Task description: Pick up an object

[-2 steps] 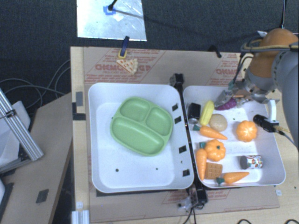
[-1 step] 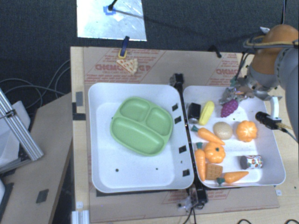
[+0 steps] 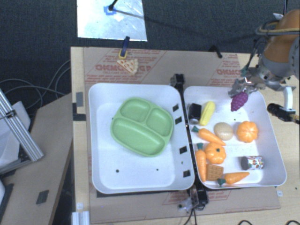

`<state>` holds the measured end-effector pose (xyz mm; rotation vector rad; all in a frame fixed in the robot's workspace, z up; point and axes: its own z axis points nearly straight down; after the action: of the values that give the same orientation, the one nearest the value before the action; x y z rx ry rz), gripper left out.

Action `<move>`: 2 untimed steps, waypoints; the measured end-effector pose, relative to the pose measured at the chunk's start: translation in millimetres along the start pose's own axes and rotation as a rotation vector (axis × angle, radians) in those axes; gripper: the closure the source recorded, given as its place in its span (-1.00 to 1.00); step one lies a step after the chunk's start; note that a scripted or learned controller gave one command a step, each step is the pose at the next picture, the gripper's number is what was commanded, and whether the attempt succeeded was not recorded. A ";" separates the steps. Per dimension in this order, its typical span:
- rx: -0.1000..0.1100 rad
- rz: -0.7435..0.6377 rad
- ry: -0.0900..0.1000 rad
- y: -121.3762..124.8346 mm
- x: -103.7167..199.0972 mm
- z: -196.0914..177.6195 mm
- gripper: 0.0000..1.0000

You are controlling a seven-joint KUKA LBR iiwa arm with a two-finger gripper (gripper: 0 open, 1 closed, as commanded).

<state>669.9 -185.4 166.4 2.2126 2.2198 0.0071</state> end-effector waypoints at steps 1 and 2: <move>0.000 -0.002 0.000 2.5 -0.5 -55.5 1.00; 0.005 -0.006 0.003 -2.2 51.0 -66.7 1.00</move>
<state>667.0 -134.2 233.0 2.2100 2.2299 0.0048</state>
